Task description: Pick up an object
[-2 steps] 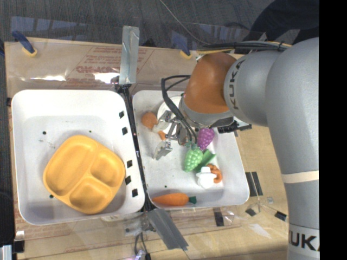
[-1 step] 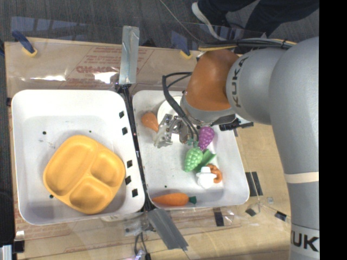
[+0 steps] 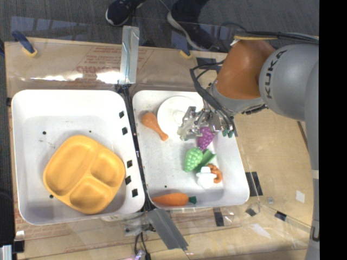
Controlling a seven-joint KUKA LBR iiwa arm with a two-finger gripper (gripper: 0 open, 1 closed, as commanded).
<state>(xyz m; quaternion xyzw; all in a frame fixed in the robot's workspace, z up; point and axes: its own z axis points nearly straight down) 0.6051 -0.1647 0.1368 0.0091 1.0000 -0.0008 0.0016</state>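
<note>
— Jaws first: how do they stand?
— We cannot tell. The gripper point(image 3: 203, 122) is low over the right bin point(image 3: 237, 172), near the middle of its far half, and its metal parts run together against the white floor from this height.
— Is anything held?
— We see nothing we could record as held. A purple grape bunch point(image 3: 205, 138) lies directly at the gripper's near side, partly under it. Whether the two touch, we cannot say.
— What surrounds that spot?
— A white round plate point(image 3: 172, 110) sits just beside the gripper toward the far left corner, its right edge covered by the gripper. A toy drumstick point(image 3: 153, 124) lies close to the left wall. Nearer the front, a green grape bunch point(image 3: 192, 160) rests just below the purple one, with a green leaf piece point(image 3: 209, 156) against it. A small white and orange item point(image 3: 209, 176) lies beyond that, toward the front right corner; we cannot make out what it is. A carrot point(image 3: 171, 200) lies along the front wall.
— And the left bin point(image 3: 21, 145)?
— It carries a yellow divided tray point(image 3: 84, 172) in its front half, well apart from the gripper.
— Any obstruction?
— The grey arm point(image 3: 287, 80) and its orange band point(image 3: 244, 69) overhang the right bin's far right corner.
</note>
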